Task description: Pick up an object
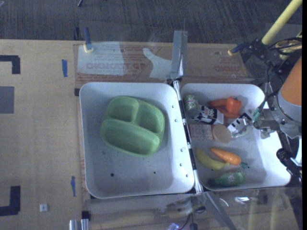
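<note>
Gripper: silver two-finger gripper (241, 124), right of the frame, low in the right white bin (266, 172); I cannot tell its state.
Nearest thing: round flat tan disc (221, 134), just left of it and a bit lower.
Other things: orange toy carrot (226, 156) and yellow banana (209, 159) lie lower, both slanting.

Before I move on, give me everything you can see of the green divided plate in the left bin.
The green divided plate is a pale green, plastic-looking tray with rounded corners, split by raised ridges into three compartments: one long one on the near side and two smaller ones behind it. It lies flat and right side up, turned at a slant to the bin walls, in the upper middle of the left bin. It rests only on the bin floor.
</note>
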`<state>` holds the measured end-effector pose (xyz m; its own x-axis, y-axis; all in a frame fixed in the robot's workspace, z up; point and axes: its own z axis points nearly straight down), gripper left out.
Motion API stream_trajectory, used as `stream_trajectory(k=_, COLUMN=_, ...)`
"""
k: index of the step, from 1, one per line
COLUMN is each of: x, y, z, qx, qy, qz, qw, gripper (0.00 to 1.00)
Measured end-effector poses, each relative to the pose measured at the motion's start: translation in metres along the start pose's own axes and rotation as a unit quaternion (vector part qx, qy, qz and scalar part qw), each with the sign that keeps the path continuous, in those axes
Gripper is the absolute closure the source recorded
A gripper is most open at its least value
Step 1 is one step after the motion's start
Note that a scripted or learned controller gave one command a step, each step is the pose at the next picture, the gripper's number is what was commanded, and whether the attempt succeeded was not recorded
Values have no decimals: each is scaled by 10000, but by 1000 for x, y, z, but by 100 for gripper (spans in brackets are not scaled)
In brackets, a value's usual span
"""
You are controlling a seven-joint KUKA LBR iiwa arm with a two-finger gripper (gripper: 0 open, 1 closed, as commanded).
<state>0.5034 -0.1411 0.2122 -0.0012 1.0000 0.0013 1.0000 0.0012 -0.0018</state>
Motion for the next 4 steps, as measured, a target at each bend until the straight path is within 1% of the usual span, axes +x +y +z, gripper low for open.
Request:
stream_trajectory(k=1, x=45, y=-6, z=92, qx=-1, qy=-3, qz=780, qw=9970, gripper=0)
stream_trajectory(k=2, x=40, y=-18, z=124, qx=-61, qy=-26, qz=-458, qw=9989, gripper=0)
stream_trajectory(k=3, x=41, y=-18, z=115, qx=-67, qy=-21, qz=-451, qw=9990, gripper=100)
stream_trajectory(k=4, x=85, y=-23, z=1, qx=-10, qy=-6, qz=242, qw=9997, gripper=100)
